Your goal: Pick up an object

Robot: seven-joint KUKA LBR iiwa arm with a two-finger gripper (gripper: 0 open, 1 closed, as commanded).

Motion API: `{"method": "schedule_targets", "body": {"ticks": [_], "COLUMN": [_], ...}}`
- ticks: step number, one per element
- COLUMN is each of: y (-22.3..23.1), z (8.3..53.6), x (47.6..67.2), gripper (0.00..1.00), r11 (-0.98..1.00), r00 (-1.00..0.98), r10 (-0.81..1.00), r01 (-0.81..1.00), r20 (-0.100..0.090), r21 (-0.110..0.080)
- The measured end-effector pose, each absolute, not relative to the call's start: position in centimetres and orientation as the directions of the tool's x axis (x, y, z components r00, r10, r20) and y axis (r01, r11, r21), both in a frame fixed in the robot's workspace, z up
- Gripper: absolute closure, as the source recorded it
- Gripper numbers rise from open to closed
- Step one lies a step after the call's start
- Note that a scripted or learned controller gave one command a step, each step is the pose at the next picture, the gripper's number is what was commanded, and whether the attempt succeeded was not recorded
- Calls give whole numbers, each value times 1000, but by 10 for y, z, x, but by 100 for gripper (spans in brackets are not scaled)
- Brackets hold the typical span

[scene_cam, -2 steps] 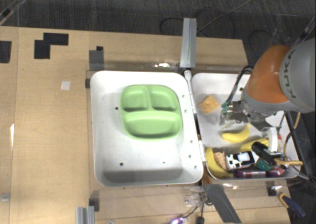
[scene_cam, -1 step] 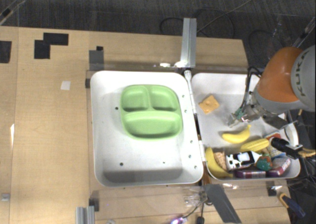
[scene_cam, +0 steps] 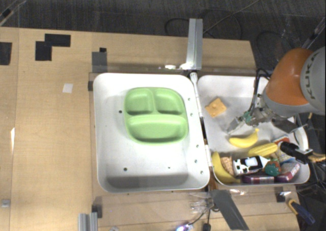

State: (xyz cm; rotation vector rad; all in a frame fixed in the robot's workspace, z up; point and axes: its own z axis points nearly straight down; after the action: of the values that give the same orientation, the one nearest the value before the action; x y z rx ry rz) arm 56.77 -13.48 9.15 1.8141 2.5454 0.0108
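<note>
Your gripper [scene_cam: 248, 118] hangs low in the right bin [scene_cam: 224, 84], just above a banana [scene_cam: 243, 140].

The banana lies just toward the bin's near side from the fingertips, its long axis running roughly left to right across the bin, so you would close across its width. Whether the fingers are spread or pressed together you cannot tell here; nothing shows between them. A second banana [scene_cam: 263, 149] lies just beyond, to the right.
</note>
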Motion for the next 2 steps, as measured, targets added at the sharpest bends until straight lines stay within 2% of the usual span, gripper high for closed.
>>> {"method": "schedule_targets", "body": {"ticks": [1,2], "y": [-124,-105], "z": [92,107], "x": [514,538], "gripper": [0,0], "r11": [350,672], "r00": [-350,-672], "r10": [937,741], "r01": [937,741], "r20": [-10,-5], "r21": [19,5]}}
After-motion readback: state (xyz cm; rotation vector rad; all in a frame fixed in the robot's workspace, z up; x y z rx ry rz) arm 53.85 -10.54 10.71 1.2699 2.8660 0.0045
